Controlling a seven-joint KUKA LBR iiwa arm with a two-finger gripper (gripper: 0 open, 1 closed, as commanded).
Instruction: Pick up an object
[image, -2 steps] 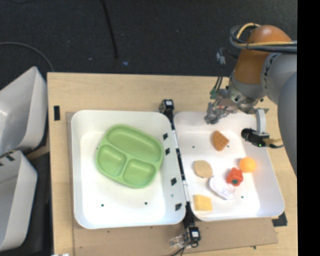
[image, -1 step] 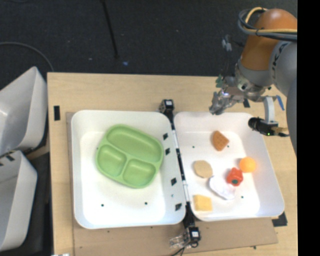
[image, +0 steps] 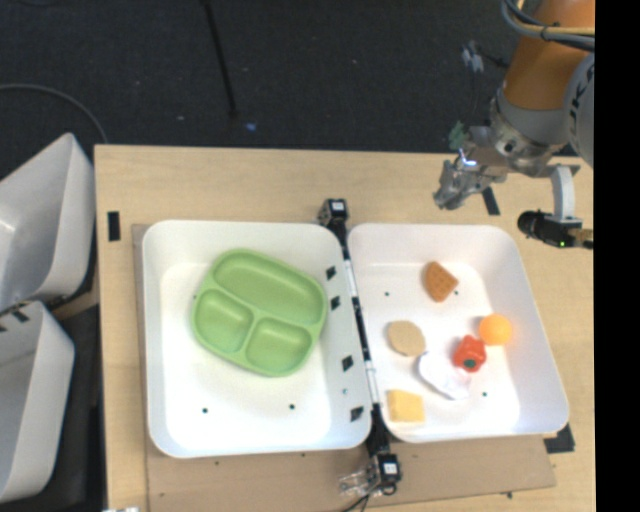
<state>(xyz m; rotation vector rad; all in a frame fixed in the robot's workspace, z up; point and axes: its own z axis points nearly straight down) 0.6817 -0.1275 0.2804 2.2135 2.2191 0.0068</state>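
- Right bin, near edge: yellow cheese wedge, flat, roughly square, no clear long axis.
- Just behind it: white object, long axis running diagonally, near-right to far-left.
- Red pepper-like piece sits touching the white object's far end; orange ball just beside it to the right.
- Tan oval disc left of those, long axis roughly near-to-far.
- Brown bread-like piece farthest in the bin, tilted, pointed corner toward the far side.
- Left bin: green divided plate, long axis diagonal, far-left to near-right.
- Gripper hangs beyond the right bin's far rim, above bare bench, well apart from every object; nothing is between its tips. Can't tell whether it's spread or pressed together.
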